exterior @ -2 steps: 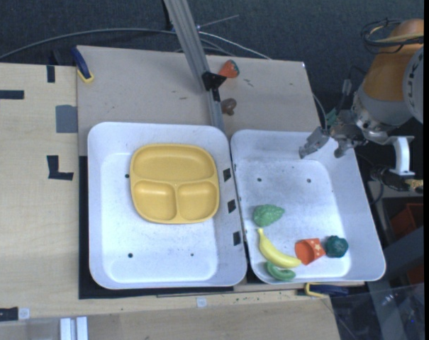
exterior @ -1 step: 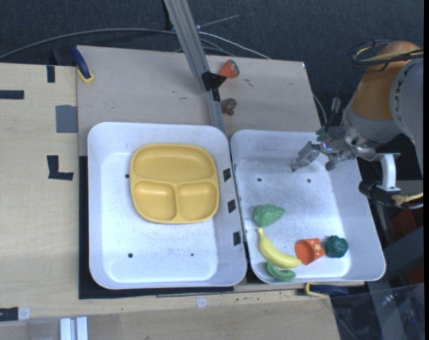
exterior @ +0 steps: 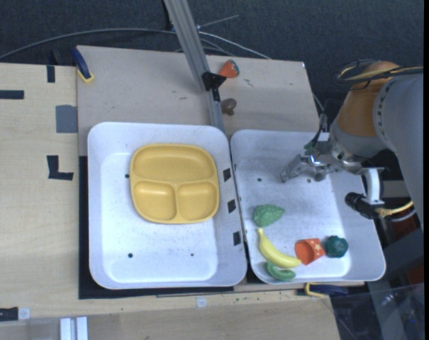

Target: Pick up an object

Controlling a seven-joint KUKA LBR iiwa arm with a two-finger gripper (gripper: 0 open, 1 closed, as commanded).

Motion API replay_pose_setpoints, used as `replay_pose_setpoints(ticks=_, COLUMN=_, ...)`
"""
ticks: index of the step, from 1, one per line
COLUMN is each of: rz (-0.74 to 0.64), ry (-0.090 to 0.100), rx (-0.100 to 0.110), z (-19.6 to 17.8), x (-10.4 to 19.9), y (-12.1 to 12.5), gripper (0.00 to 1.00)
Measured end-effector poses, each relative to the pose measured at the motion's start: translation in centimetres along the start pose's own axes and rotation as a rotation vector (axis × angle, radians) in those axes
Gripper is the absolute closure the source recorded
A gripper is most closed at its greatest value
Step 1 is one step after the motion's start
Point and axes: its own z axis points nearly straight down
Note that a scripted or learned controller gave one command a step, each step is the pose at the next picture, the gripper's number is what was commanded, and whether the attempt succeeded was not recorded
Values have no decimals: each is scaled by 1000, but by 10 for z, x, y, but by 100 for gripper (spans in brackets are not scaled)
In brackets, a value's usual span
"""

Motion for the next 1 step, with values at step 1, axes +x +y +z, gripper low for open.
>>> replay_pose_setpoints(ticks=1, rz=-1, ry=0, rx=-4, z=-13, x=1, y=1, gripper=100)
